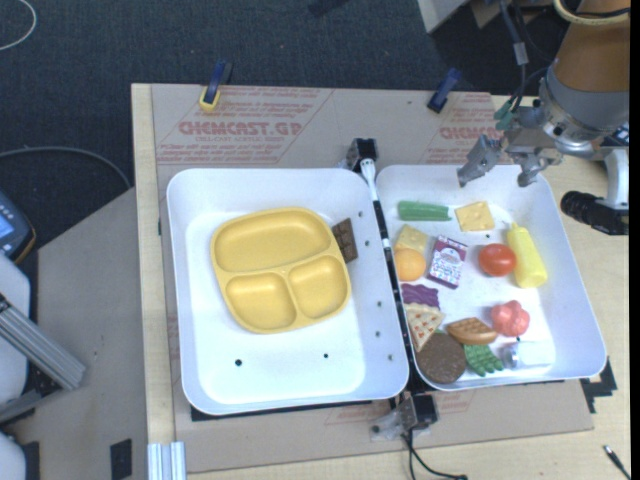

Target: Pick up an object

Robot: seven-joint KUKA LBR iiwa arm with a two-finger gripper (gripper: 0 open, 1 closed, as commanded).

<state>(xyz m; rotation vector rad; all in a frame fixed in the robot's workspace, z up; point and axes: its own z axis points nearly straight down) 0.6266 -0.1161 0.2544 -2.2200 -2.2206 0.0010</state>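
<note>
We see the gripper (500, 166) hanging over the far edge of the right bin (570, 298), its two fingers spread wide with nothing between them. We take the yellow divided plate (280, 268) in the left bin (190, 298) as our landmark. A small brown block (345, 239) touches the plate's right rim. All the other objects lie to the right of the plate, in the right bin: a green bean pod (424, 210) and a cheese square (474, 216) at the far side, nearest the gripper; a yellow corn cob (526, 254) beside a tomato (497, 259); a small purple-and-white carton (447, 262); and an orange (408, 264) closest to the plate. Nearer the front edge lie a waffle wedge (423, 321), a dark round cookie (441, 359), a red pepper (510, 318) and a green leafy piece (484, 360).
</note>
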